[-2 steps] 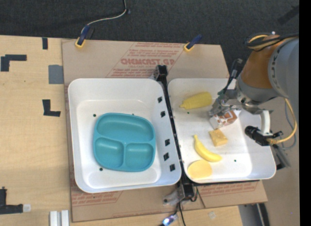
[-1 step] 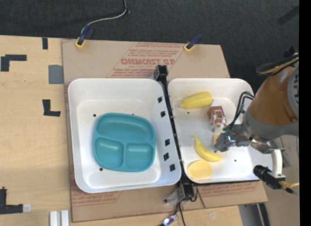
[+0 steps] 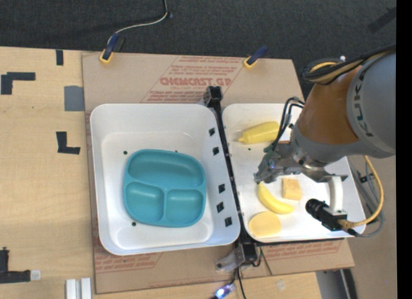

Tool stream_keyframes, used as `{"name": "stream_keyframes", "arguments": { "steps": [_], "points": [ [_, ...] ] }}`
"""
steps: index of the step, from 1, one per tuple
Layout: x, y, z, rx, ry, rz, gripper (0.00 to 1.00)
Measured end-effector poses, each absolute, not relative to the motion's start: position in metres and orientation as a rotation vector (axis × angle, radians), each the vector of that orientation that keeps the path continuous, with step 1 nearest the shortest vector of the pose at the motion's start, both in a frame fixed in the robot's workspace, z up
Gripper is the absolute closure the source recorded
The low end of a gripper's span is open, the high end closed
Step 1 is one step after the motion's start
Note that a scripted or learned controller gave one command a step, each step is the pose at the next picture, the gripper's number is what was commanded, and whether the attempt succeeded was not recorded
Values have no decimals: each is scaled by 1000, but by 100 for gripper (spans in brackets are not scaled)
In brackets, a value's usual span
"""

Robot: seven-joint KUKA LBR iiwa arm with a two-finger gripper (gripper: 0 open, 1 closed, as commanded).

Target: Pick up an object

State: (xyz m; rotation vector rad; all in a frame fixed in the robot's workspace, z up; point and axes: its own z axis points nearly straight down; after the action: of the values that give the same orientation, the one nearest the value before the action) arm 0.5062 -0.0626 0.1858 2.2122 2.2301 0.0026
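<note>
- Bench [image 3: 38,163]: wood-toned surface across the frame, with black angular marks at the left side.
- Cardboard sheet [image 3: 187,76]: brown, printed in red, lying under both bins; a yellow-and-blue clamp [image 3: 111,48] at its upper left corner, another [image 3: 255,56] at upper centre.
- Cable [image 3: 161,2]: thin, pale, running from the top edge down to the left clamp over dark carpet.
- Left bin [image 3: 106,124]: shallow, white, centre-left of the frame.
- Teal plate [image 3: 165,187]: three compartments, rounded corners, lying flat in the middle of the left bin.
- Divider [image 3: 222,163]: black strip between the two bins, running from upper centre to lower centre.
- Right bin [image 3: 309,230]: shallow, white, centre-right of the frame, partly covered by the arm.
- Yellow long piece [image 3: 259,133]: in the upper left part of the right bin, lying roughly level.
- Banana [image 3: 274,200]: yellow, curved, in the lower middle of the right bin, just below the gripper.
- Pale yellow block [image 3: 291,189]: squarish, touching or just beside the banana's upper right side.
- Round yellow piece [image 3: 265,224]: at the lower left of the right bin, just beneath the banana.
- Arm [image 3: 347,111]: grey with orange band, entering from the right edge over the right bin.
- Gripper [image 3: 269,170]: low over the right bin, above the banana; whether the tool is parted or closed cannot be told, and nothing is seen clasped in it.
</note>
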Motion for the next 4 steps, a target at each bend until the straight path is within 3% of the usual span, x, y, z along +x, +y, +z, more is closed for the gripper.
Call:
{"name": "stream_keyframes", "arguments": {
  "steps": [1,2,3,4],
  "points": [
    [595,26,272,2212,2225,5,100],
    [478,97,243,2220,2236,-12,100],
    [506,111,342,2215,2224,7,100],
    [494,87,492,2214,2220,13,100]
  ]
}}
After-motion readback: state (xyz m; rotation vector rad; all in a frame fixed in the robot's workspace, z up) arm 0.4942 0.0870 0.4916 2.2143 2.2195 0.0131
